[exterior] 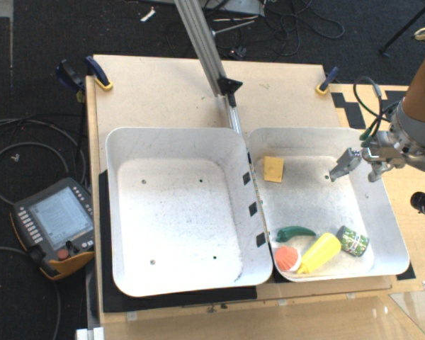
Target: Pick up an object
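The right bin (382,211) holds a yellow square sponge (273,168) at its back left. Along its front lie a green curved piece (295,232), an orange-red ball (287,258), a yellow bottle-shaped toy (320,252) and a small green can (353,241). My gripper (355,173) hangs over the bin's back right part, open, with nothing between its fingers. It is right of the sponge and well behind the front group.
The left bin (120,190) stands beside the right one. A slanted metal bar (202,37) runs down to the gap between the bins. Clamps (99,75) mark the bench's back corners. A teach pendant (53,222) lies off the bench at left.
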You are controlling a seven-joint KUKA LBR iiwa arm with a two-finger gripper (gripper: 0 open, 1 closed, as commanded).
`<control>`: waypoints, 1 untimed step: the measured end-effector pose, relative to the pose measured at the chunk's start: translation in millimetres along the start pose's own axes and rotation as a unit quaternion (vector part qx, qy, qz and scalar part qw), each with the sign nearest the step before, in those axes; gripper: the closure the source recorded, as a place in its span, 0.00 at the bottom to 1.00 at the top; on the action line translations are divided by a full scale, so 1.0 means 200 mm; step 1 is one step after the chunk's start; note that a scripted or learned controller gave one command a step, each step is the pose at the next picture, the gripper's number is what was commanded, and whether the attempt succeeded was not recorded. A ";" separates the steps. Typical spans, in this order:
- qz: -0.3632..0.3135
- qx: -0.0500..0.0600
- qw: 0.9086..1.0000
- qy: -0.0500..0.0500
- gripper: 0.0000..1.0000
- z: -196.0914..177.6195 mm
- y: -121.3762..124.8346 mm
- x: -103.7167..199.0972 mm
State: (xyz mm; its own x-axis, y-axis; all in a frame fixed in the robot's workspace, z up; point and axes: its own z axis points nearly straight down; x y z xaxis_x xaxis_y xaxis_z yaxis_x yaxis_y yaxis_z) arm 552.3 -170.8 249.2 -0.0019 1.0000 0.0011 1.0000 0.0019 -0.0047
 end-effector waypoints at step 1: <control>0.000 -0.002 1.000 -0.001 0.00 -0.01 0.00 0.00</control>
State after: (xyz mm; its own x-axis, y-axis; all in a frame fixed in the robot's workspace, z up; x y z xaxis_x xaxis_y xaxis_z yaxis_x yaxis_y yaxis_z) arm 553.1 -170.8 251.8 -0.0010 1.0000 -0.0001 1.0000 0.0010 0.0001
